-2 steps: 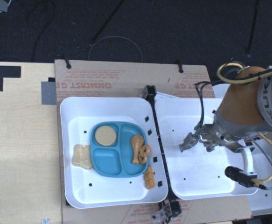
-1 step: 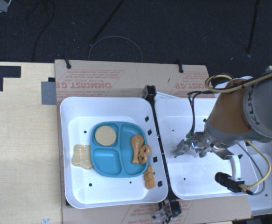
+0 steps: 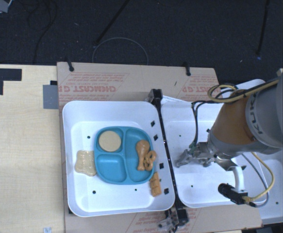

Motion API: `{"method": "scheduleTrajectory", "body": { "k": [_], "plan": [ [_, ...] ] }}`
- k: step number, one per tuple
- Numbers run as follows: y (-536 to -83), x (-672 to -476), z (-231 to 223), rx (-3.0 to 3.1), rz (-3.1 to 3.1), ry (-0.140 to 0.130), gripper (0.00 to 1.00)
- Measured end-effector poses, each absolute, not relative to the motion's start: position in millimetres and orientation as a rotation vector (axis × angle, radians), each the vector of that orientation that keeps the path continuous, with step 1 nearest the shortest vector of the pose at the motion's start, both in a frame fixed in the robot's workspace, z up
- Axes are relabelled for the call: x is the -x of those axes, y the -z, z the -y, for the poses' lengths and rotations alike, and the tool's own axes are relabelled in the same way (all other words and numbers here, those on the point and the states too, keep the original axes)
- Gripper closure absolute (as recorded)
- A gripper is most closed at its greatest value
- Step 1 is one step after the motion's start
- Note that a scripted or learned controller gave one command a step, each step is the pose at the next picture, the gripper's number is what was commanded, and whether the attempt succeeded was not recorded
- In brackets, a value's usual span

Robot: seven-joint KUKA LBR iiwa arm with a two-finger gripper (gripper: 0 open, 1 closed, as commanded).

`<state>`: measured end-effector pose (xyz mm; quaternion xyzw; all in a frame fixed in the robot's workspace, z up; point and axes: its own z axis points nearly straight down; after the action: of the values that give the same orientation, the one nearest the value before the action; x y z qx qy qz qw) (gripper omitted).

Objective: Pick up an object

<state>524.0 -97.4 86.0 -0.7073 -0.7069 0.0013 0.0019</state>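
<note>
Over the right bin: the grey arm (image 3: 258,123) with its orange band reaches in from the right, and the gripper (image 3: 184,158) sits low above the bin's floor.
Gripper and the divider: its metal tips point left toward the black divider (image 3: 163,144) between the two bins, near it but apart from it.
Jaws: cannot tell whether they stand wide or narrow; nothing is seen between them.
Right bin (image 3: 199,198): white and shallow, just right of the divider, with yellow and black cables (image 3: 262,186) looping across its right part.
Left bin (image 3: 78,115): white, just left of the divider, holding all the objects seen.
Blue tray (image 3: 113,171): three compartments, lying in the middle of the left bin, left of the divider.
Round tan disc (image 3: 109,141): in the tray's upper left compartment.
Pretzel-shaped brown piece (image 3: 145,155): in the tray's right compartment, closest of the tray's contents to the divider.
Small orange-brown piece (image 3: 155,184): on the bin floor just off the tray's lower right corner, near the divider.
Pale tan flat piece (image 3: 85,162): on the bin floor touching the tray's left edge, well apart from the divider.
</note>
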Motion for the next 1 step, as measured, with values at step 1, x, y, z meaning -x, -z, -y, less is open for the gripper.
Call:
{"method": "scheduleTrajectory", "body": {
  "k": [1],
  "plan": [
    [-98.2,-524.6,99.0,2.227,2.212,-0.002,1.0]
  ]
}}
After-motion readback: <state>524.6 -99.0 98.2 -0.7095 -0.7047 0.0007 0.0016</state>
